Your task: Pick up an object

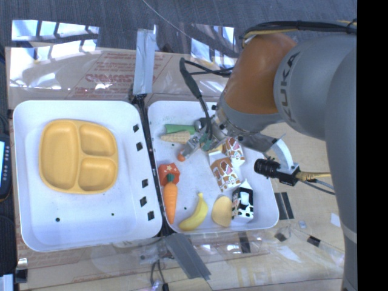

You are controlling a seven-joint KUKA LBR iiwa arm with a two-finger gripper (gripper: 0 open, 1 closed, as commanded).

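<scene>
The right bin (260, 220) holds several toy foods. An ear of corn with a green husk (176, 133) lies at its back left. A red pepper (169, 173) sits above an orange carrot (170, 202) along the left wall. A banana (194, 214), a yellow lemon-like piece (222, 211) and a cow-patterned carton (244, 204) line the front. Two brown-and-white patterned cartons (225, 171) lie in the middle. My gripper (201, 139) hangs low over the bin's back middle, just right of the corn and above the cartons. The arm's orange band hides what is under it.
The left bin (36, 223) bears a yellow divided plate (78, 156). A black ridge (148, 162) separates the two bins. Cables (194, 86) trail from the wrist over the back of the right bin. A black fitting with a cable (276, 168) juts out at the bin's right wall.
</scene>
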